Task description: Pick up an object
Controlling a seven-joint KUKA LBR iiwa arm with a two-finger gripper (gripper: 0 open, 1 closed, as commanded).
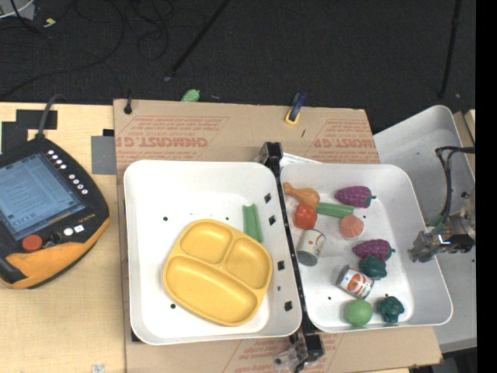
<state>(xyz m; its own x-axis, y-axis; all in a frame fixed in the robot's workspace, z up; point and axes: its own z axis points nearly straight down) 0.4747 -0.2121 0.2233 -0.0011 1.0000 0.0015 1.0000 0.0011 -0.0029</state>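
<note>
Cardboard lines the bench under two white bins, with a teach pendant [43,208] lying off to the left. No object is chosen yet; the right bin [423,208] holds the likely candidates: two purple grape bunches [354,196], a red tomato [306,217], a peach-coloured ball [352,226], two small cans [311,247], a lime-green ball [358,312] and dark green pieces. These look like light, hard plastic toys, smooth and liable to roll, so a pinch across the middle of a round one or across a can's sides seems safest. They lie close together, some touching, which leaves little finger room; the green ball near the front wall looks freer. The left bin [155,185] carries a yellow divided tray [217,270] and a green stick [252,222]. The gripper [435,243] sits just outside the right bin's right wall, holding nothing visible; I cannot tell how far it is open
</note>
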